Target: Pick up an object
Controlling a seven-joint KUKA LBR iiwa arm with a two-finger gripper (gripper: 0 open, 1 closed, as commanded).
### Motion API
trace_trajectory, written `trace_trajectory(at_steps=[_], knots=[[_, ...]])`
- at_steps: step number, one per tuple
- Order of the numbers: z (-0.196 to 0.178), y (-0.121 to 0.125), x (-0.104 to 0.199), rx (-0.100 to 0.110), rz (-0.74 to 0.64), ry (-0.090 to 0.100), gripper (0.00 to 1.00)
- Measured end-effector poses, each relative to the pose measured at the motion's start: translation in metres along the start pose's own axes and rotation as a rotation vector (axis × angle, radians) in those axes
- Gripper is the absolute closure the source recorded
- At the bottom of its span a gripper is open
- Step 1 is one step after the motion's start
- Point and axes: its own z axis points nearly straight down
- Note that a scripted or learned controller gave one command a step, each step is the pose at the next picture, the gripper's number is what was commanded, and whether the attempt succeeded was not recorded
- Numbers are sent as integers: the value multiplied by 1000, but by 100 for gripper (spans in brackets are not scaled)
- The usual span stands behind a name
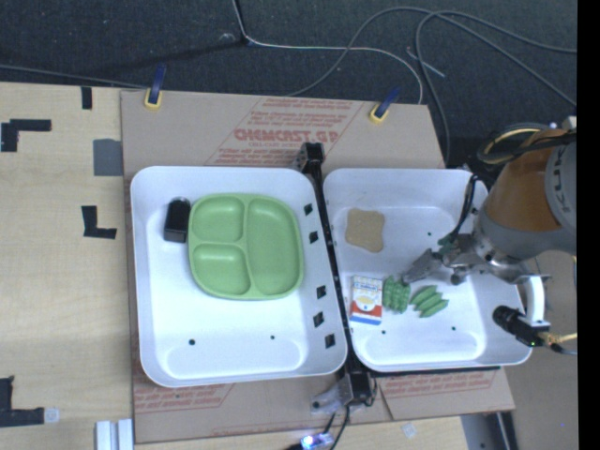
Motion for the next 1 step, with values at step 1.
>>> trace_trajectory(at_steps=[1], knots=[[-13, 1, 1, -3, -1, 0, 100]])
